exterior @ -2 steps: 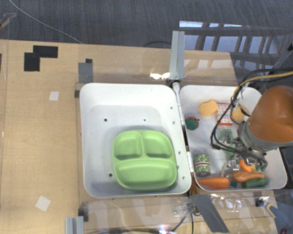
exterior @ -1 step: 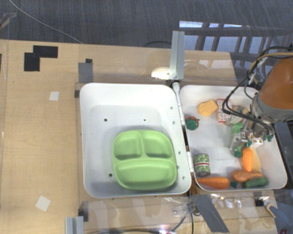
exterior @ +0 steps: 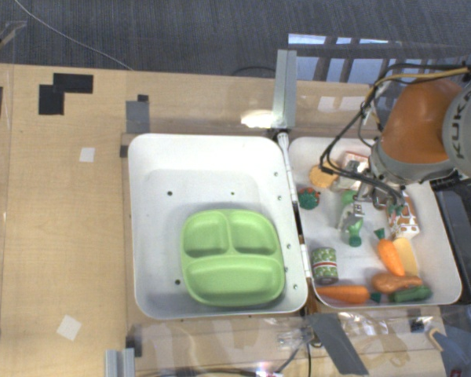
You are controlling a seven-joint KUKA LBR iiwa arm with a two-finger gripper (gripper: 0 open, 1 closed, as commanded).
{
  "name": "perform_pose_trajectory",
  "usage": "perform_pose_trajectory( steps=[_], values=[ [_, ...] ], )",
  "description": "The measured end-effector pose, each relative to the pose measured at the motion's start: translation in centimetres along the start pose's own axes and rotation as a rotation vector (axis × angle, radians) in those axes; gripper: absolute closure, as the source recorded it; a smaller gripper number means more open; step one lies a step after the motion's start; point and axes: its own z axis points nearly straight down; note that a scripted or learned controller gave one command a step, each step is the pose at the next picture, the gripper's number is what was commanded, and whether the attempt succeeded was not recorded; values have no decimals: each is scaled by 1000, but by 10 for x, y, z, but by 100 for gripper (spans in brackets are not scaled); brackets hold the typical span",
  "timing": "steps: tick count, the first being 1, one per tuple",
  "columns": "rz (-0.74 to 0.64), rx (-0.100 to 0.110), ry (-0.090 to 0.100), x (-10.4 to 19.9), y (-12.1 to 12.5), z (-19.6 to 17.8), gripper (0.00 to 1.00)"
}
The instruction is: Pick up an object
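Bench: wooden top (exterior: 55,234) carrying 2 shallow white bins side by side, dark carpet beyond the far edge.
Right bin (exterior: 447,273): holds every loose item and is therefore where the task's thing lies; no single target is marked out.
Nearest candidate: small green-and-grey piece (exterior: 351,225), standing near the bin's middle, just below the gripper.
Gripper (exterior: 374,197): low over the right bin's centre, under the grey arm with its orange band (exterior: 414,124); finger state cannot be told, as cables and wrist hardware cover it, and nothing is seen held.
Other contents, near wall: striped can (exterior: 324,265), long carrot (exterior: 343,294), brown-and-green item (exterior: 400,287) in the corner.
Other contents, right side: orange carrot (exterior: 390,256) touching a pale yellow piece (exterior: 407,254); printed carton (exterior: 407,220) beside the gripper.
Other contents, left side: dark green round item (exterior: 308,199), tan piece (exterior: 323,178) behind it.
Left bin (exterior: 153,171): 1 green divided plate (exterior: 232,258), well apart from the arm.
Risk 1: items are small and crowded, so a closing grasp could likely catch 2 at once or nudge the target aside.
Risk 2: rounded carrots and the can would probably roll or squirt out of a 2-finger pinch.
Risk 3: things against the bin wall leave little finger room; a descent there could strike the rim.
Risk 4: the upright green-and-grey piece may topple if touched off-centre.
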Motion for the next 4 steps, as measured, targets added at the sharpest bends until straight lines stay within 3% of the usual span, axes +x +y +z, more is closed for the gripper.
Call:
perform_pose_trajectory(
  steps=[1, 2, 3, 4],
  values=[
    [-94, 3, -1, 45, -11, -2, 0],
    [-147, 2, 4, -54, -18, 0, 0],
    [-135, 2, 4, 1, -34, 0, 0],
    [-216, 4, 3, 85, -59, -3, 0]
  ],
)
